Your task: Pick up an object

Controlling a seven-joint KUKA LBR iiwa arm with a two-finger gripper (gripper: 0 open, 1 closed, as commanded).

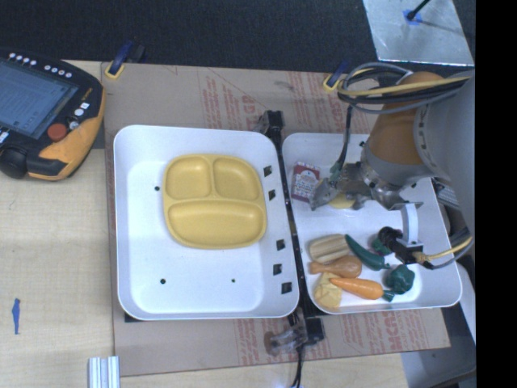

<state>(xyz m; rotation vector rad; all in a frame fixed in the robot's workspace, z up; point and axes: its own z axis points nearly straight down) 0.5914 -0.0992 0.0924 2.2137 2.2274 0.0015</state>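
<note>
My gripper (338, 194) hangs low over the upper middle of the right bin (428, 297), at the end of the grey arm with its orange band (396, 136). A small pale yellow piece (344, 204) lies directly beneath it, partly hidden. Just left of the gripper lies a red packet (304, 180). Toy food sits toward the bin's front: a tan bun (327, 246), a green pepper (365, 251), an orange carrot (357, 286), a yellow lump (327, 293) and a dark green broccoli piece (399, 278).
The left bin (137, 217) holds a yellow divided plate (215, 200). A black divider with clips (281, 217) runs between the bins. A teach pendant (44, 115) rests on the bench at far left. Cables (436, 253) trail from the wrist over the right bin's right side.
</note>
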